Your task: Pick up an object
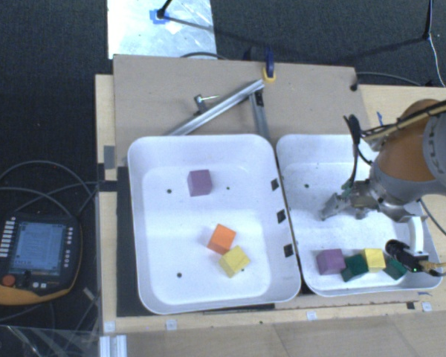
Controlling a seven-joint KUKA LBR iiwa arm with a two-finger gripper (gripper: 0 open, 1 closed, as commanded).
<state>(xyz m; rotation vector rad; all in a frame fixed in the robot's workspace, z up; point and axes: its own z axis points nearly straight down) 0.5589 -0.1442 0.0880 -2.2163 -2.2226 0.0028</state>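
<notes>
Far left, teach pendant on the floor, not relevant. Left bin has three loose blocks: purple cube near the top middle, standing alone, then orange cube and yellow cube lower down, touching or nearly so at a corner. Metal rod lies on the cardboard behind the bins, out of play. Right bin holds a tight row along its near wall: small purple block, dark green block, yellow block, another green piece partly hidden by the arm's hardware. Gripper sits over the right bin's middle floor, above the row and apart from it, nothing between its fingers; they look slightly apart, blur makes the gap hard to judge. Step in hand, as I read it: approach and pick a target, grasp not yet begun. To do it well, go for the small purple block since it ends the row and has a free left face; line the fingers across its open sides, not along the row, and come straight down. Risk: the near wall and the green neighbour crowd the fingers and the block may get shoved rather than gripped. The lone purple cube in the left bin is the cleaner target but further off.
</notes>
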